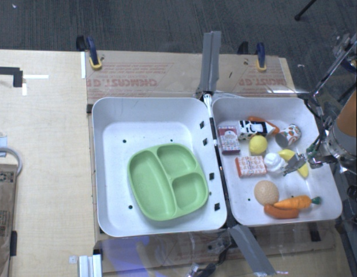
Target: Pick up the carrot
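Two white bins on the bench; the carrot [293, 202] lies at the right bin's [326, 209] front, gripper [298, 163] hovering nearby, jaws unclear.

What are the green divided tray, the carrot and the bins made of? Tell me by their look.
Green divided tray: likely moulded plastic, matte, with soft rounded compartment edges. Carrot: probably toy plastic or rubber, uniform bright orange with a small green tip. Bins: seemingly thin white plastic or coated sheet, smooth, with faint sheen.
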### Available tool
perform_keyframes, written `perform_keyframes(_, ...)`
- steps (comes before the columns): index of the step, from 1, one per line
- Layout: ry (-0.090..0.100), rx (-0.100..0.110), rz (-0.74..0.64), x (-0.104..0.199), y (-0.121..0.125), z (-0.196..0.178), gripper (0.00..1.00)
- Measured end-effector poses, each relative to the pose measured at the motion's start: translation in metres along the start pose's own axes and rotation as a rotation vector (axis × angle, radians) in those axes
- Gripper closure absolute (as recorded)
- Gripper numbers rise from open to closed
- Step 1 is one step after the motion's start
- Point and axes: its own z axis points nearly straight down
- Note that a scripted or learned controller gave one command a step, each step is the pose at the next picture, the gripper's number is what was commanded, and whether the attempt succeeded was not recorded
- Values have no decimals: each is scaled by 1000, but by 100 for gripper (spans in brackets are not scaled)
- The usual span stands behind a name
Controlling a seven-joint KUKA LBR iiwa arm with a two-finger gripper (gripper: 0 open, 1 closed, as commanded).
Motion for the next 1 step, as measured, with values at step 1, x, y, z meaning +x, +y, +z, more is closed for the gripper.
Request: perform_keyframes(1, -1, -2, -427, -10, -35, 44, 0)
